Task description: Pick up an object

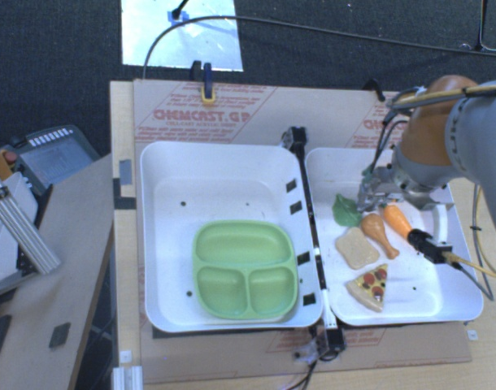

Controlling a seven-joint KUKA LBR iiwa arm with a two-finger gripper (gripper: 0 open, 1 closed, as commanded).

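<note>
On the desk (85, 218), the left white bin (175, 185) holds a light green divided tray (245, 268), lying flat toward the bin's front right with its three compartments facing up. A black strip with clips (303, 210) runs along the seam where the two bins meet.

The right white bin (451, 299) carries toy food clustered in its middle. A green leafy piece (344, 211) lies furthest left, toward the bin's back. Just right of it is a tan chicken drumstick (376, 231), tilted, and in front of that a slice of bread (358, 249) lying flat. A pizza slice (370, 288) sits nearer the front edge, apart from the bread. An orange carrot (397, 219) lies just beside the drumstick on its right.

The gripper (376, 192) hangs over the leafy piece and the drumstick's upper end; whether its fingers are spread or closed cannot be told, and nothing is visibly caught in it. The grey arm with its orange band (431, 132) reaches in from the right.
</note>
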